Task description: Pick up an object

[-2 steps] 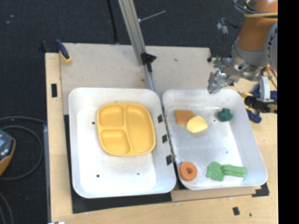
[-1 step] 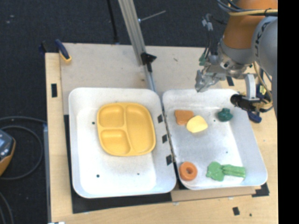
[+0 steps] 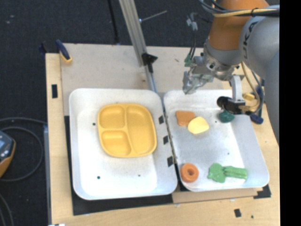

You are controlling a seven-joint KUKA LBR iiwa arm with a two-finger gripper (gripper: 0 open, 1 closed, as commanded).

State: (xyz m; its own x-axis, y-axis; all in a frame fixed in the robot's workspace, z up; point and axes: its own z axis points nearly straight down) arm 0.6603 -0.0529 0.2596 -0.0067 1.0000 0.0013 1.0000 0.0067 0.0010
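Observation:
My gripper [image 3: 190,86] hangs over the far left rim of the right bin [image 3: 244,147], with nothing visible between its fingers. Just below it in the bin lie an orange-brown piece [image 3: 184,117] and, touching it, a pale yellow lump [image 3: 198,125]. A dark teal object [image 3: 226,117] rests near the far right side of the bin. At the bin's front sit an orange ring [image 3: 190,172] and a green toy [image 3: 227,173].
The left bin [image 3: 84,173] holds a yellow divided plate [image 3: 127,129]. A slanted metal pole [image 3: 134,29] rises behind the bins, ending near their shared edge. The grey arm with its orange band [image 3: 237,13] fills the upper right.

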